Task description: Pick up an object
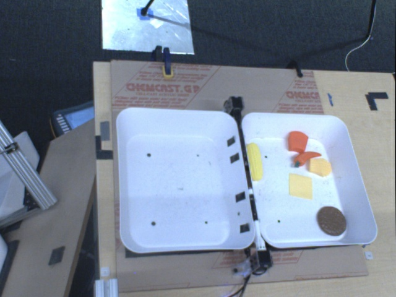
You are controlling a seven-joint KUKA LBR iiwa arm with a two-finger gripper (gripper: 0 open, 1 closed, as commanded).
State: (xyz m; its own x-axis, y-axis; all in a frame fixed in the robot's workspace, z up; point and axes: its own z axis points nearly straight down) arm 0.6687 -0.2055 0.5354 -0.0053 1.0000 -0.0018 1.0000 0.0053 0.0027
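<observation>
Spanning most of the view, the bench carries a brown printed board with two shallow white bins set side by side on it; the left bin has a bare floor marked by a few small dark dots; the right bin, on the side the arm reaches in from, touches it along a dark hinged seam and holds all the loose things. How far the tool is open, and whether it has hold of anything, cannot be told, so places are given by that reaching side. A brown disc lies flat in the near corner of the right bin, closest to that side; a flat yellow square lies just beside it, toward the seam; a long yellow piece lies along the seam wall, farthest from that side; an orange piece sits toward the far wall, with a smaller orange bit just below it; a small yellow-orange block sits touching or nearly touching that bit.
</observation>
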